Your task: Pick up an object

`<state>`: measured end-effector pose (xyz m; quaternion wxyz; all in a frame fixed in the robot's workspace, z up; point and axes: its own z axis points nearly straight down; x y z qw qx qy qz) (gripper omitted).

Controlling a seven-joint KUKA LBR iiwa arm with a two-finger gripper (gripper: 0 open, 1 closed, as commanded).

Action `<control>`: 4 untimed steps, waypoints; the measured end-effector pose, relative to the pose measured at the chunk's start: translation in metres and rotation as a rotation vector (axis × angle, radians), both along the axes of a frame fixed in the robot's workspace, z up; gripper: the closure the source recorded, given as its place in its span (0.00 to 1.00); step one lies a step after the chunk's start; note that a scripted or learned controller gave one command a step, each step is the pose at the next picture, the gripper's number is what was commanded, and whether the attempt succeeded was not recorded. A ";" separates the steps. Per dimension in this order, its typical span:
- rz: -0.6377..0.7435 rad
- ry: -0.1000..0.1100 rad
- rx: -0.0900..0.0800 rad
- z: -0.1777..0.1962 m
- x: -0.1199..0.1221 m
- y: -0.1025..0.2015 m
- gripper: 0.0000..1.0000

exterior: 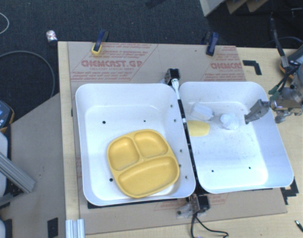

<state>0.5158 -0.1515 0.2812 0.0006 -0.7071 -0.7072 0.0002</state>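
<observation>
Gripper (pixel 254 112) at right bin (pixel 270 152) far-right rim, finger state cannot be told, nothing visibly held. Candidate objects clustered far-left in that bin: yellow piece (pixel 199 128), clear item (pixel 201 112), white lump (pixel 229 121). Yellow divided plate (pixel 143 162) lies in left bin (pixel 91 108).

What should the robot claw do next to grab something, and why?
Probably slide a little toward the small whitish lump and then lower. The claw sits at the right bin by its right wall, just beside that lump, with nothing between its fingers. The lump is its nearest thing; the yellow piece lies farther off, near the divider.
</observation>
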 end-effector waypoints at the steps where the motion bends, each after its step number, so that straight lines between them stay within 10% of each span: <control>1: 0.005 -0.022 -0.004 0.155 -0.026 0.028 0.00; 2: 0.000 -0.018 -0.005 0.262 -0.037 0.014 0.00; 3: 0.002 -0.009 -0.004 0.266 -0.036 0.015 1.00; 4: 0.010 0.004 0.001 0.221 -0.036 0.101 1.00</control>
